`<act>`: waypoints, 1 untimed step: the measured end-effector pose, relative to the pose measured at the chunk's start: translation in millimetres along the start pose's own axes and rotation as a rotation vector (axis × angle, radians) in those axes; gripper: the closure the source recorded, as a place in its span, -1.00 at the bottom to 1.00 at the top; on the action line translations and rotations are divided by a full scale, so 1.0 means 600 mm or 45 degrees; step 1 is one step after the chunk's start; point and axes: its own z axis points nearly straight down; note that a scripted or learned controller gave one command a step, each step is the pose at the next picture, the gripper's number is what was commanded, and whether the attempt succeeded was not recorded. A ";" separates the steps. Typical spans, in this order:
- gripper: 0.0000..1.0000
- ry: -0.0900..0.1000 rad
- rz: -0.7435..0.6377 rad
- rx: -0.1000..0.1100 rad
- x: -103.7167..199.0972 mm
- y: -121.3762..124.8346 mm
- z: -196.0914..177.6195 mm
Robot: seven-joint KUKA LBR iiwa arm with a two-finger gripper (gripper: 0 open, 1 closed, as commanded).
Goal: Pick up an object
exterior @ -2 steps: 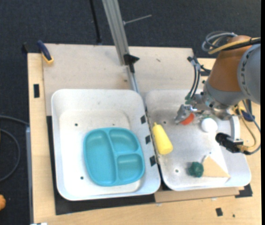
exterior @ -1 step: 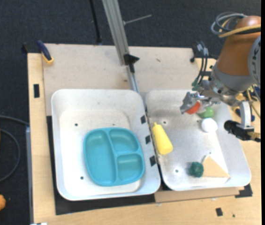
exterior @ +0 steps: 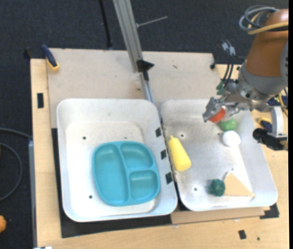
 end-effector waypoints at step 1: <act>1.00 0.002 -0.004 0.005 0.086 0.017 0.016</act>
